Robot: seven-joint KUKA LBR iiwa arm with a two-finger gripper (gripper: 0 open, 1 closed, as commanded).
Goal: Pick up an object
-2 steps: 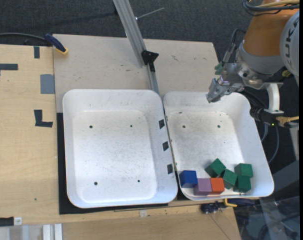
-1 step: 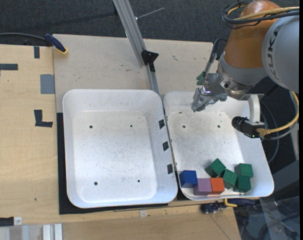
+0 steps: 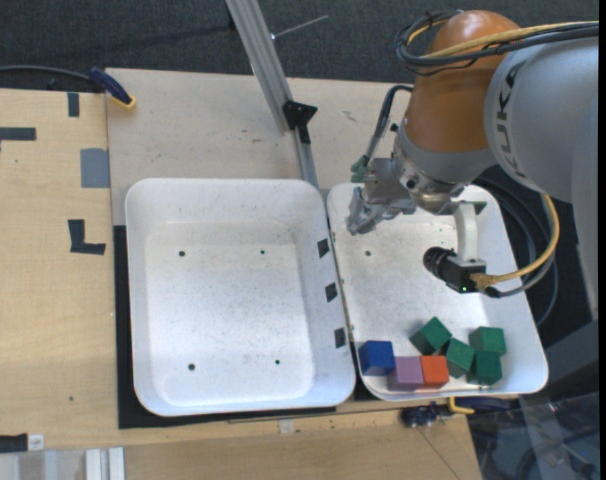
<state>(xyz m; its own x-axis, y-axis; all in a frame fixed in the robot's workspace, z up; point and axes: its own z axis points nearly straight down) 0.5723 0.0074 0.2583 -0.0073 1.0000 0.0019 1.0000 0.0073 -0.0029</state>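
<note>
Several small blocks lie at the near end of the right bin (image 3: 513, 268): a blue cube (image 3: 377, 356), a purple block (image 3: 409, 371), an orange block (image 3: 435, 370) and three green blocks (image 3: 461, 348). My gripper (image 3: 361, 218) hangs over the far left part of that bin, well away from the blocks. Its fingers point down and nothing shows between them.
The left bin (image 3: 228, 293) sits beside the right one, sharing a raised divider (image 3: 335, 288). A slanted metal rail (image 3: 268, 63) runs above the bins. A black cable (image 3: 543, 238) loops along the right bin's outer side. Tape marks lie on the bench at the left.
</note>
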